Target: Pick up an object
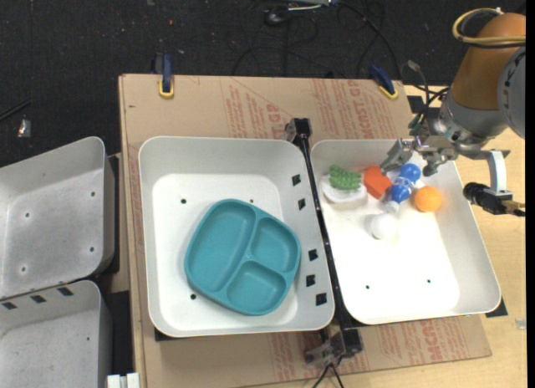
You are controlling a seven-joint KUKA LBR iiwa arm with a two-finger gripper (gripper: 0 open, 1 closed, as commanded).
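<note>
Hovering over the right bin (468, 294), the gripper (411, 163) stood just above a blue object (405, 182); its grip could not be determined. An orange ball (428, 199) and orange block (376, 182) lay beside it. Mirrored red print marked the cardboard (251, 106). The left bin (167, 160) held a teal tray (242, 256).

Faint red mirrored print on cardboard sheet (251, 98), unreadable

Bright, even light; soft shadows.
</note>
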